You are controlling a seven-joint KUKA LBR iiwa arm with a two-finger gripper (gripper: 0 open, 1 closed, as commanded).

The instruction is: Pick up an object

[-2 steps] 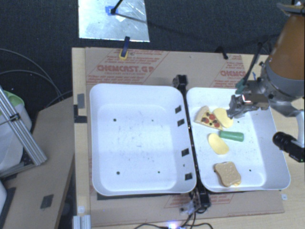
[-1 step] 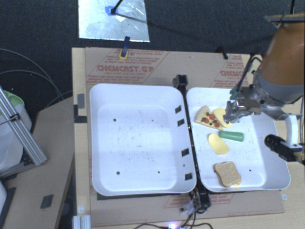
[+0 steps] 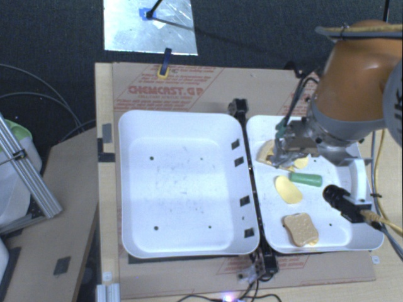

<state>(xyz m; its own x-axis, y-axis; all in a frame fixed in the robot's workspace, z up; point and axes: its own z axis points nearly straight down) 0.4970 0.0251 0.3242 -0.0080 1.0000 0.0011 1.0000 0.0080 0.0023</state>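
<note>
While the tool (image 3: 286, 155) hangs over a pale yellow piece (image 3: 266, 151) at 10 o'clock in the right bin (image 3: 335, 233), its open or closed state cannot be told. Risk: the green cylinder (image 3: 306, 180), crowded just at its 5 o'clock, may be nudged, spoiling the grasp.

bread slice (image 3: 300, 229) lies before the cylinder (image 3: 306, 180) in the right bin (image 3: 334, 231).

Red print "CHEMCAST GP" on brown board (image 3: 189, 80), far side, w/ smaller lines around it too faint to read. More red print at board's near edge, illegible.
</note>
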